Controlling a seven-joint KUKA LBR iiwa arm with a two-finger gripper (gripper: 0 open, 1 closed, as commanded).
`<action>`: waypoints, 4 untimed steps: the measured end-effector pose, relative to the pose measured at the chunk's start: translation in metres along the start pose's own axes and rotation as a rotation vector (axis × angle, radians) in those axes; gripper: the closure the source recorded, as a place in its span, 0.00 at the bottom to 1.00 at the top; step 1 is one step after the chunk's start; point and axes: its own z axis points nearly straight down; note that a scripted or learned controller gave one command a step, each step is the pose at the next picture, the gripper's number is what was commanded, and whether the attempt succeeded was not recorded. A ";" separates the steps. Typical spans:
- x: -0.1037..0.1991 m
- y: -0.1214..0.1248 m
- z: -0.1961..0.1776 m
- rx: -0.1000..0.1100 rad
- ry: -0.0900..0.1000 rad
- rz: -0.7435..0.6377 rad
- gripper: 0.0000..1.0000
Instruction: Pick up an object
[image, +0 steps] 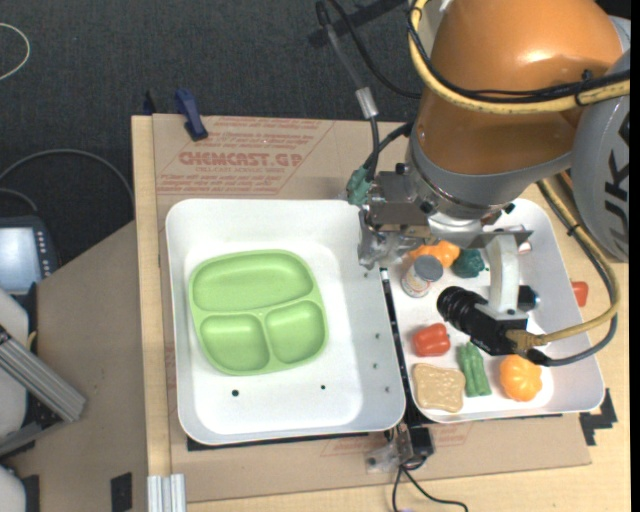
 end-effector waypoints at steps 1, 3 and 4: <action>-0.001 0.001 -0.013 -0.007 0.000 0.000 1.00; -0.028 -0.004 0.087 0.001 -0.001 0.007 1.00; -0.024 -0.003 -0.047 -0.023 0.006 0.000 1.00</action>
